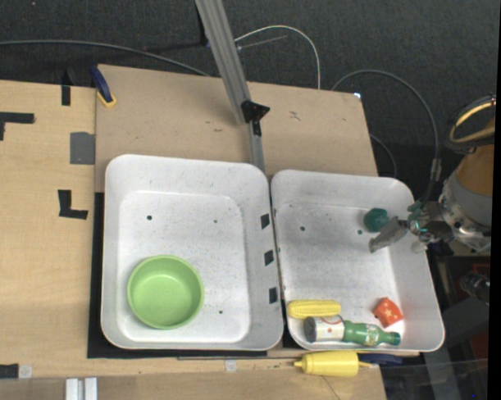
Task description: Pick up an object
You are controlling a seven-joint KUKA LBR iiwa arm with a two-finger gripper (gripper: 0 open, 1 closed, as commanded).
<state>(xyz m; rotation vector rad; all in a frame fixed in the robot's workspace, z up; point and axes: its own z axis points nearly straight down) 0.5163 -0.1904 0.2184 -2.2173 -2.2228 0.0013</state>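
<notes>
1. The grey two-finger gripper (390, 233) hangs over the upper right part of the right white bin (333, 190), reached in from the right rim; whether its fingers are spread or closed, I cannot tell
2. A small round teal ball (375, 217) lies just beside the gripper tip, close enough that it looks like the likely target, though nothing sits visibly between the fingers
3. The other candidates crowd the bin's near edge: a yellow corn cob toy (314, 308), a green bottle with a white label (352, 331) lying on its side just below it, and a small red block (387, 311) near the right wall
4. A yellow mustard-style bottle (330, 363) rests outside the bin on the bench
5. A light green plastic bowl (165, 292) sits in the near left corner of the left white bin (186, 172)
6. The middle of the right bin is bare, giving free room; the near-edge cluster is tight against the rim, so I judge it harder to approach
</notes>
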